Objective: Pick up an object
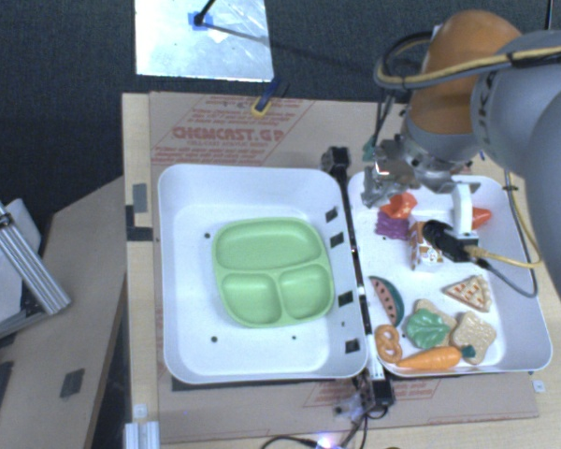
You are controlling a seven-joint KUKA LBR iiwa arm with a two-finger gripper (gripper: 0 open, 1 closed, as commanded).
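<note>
The likeliest target, a small orange-red piece, lies at the right bin's ten o'clock corner, a purple piece touching it at its six o'clock; it looks soft-edged, glossy, partly hidden; the gripper hangs just at its eleven o'clock, and whether it is parted or closed I cannot tell; nothing is visibly lifted, so I judge the pick not yet done; toward five o'clock lie a watermelon slice, pretzel, carrot; the left bin, at nine o'clock, bears a green tray.
</note>
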